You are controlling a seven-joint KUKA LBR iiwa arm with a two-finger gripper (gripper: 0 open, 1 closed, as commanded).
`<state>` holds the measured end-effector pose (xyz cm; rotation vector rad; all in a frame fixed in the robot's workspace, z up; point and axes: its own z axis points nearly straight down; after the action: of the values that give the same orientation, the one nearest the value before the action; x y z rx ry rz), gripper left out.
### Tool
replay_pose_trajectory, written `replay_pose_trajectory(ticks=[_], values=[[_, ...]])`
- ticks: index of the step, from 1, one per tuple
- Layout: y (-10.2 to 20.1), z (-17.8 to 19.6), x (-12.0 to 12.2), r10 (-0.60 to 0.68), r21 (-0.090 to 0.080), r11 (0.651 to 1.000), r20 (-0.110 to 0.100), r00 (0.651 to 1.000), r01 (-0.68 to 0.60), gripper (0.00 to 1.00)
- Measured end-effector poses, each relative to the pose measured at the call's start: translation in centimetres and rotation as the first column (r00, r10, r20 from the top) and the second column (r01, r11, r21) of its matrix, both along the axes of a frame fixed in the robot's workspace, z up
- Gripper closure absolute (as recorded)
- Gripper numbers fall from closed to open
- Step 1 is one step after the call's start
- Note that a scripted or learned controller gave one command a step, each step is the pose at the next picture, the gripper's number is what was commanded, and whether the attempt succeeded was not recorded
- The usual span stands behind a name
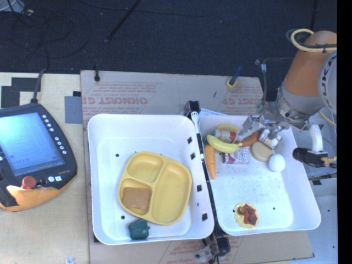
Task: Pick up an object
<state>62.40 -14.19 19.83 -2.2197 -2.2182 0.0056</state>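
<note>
- The gripper (263, 126) was seen low over the right bin (308, 202); how wide it stood, or whether anything was held, could not be told.
- A clean descent onto one item was judged best, crowded neighbours being avoided.
- A yellow, curved banana (223, 144) lay just left of the tool, beside a white egg (276, 163) below it.

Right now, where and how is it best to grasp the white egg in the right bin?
Probably across the middle of the egg, from straight above. It lies on the bin floor near the right wall, with bare floor below it in the camera view. A tan rounded piece lies close on its upper left, so placing the fingers along the other diagonal looks safer. Being round and smooth, it may slip.
</note>
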Motion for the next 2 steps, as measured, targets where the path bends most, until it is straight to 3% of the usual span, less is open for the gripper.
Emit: replay_pose_trajectory(ticks=[1,2], values=[[2.5,-10.4,-0.8,0.0,0.001,1.0,-0.002,1.0,0.0,0.0],[4.3,-9.6,1.5,-0.005,-0.015,1.0,-0.017,1.0,0.005,0.0]])
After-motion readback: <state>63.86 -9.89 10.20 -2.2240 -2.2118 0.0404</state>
